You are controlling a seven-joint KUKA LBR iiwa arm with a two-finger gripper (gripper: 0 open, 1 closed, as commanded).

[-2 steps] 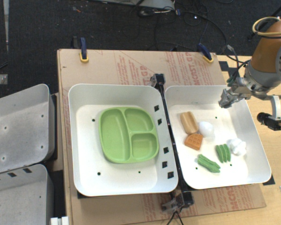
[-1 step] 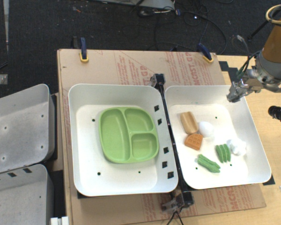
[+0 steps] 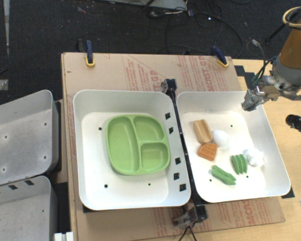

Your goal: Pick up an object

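Over the far right corner of the right bin (image 3: pixel 271 134), in the camera view, you have the gripper (image 3: pixel 251 102) hanging at the rim, with the grey arm and its orange band coming in from the right edge. It is too small and dark against the bin wall for you to judge its state, so treat that as something you cannot tell. Nothing shows in its grasp.

Your candidates all lie in that right bin, toward its middle and near side, well apart from the gripper: a tan bread slice (image 3: pixel 202 131), a white egg (image 3: pixel 220 137) touching or just beside it, an orange waffle (image 3: pixel 207 151) just below the two, a green bean pod (image 3: pixel 223 174) nearer the front, a second green pod (image 3: pixel 239 163) beside it, and a small white lump (image 3: pixel 254 157) against that pod. The left bin (image 3: pixel 90 129) holds only a green divided plate (image 3: pixel 138 144).

Watch the crowding. The bread, egg and waffle sit so close that a descent on one would likely nudge a neighbour, and the round egg looks apt to roll away from a pinch. The pods lie flat and low, so a shallow close may skim over them. Starting from the rim, a straight drop could also strike the bin wall rather than the floor. The bins rest on a cardboard-covered worktop (image 3: pixel 130 69).
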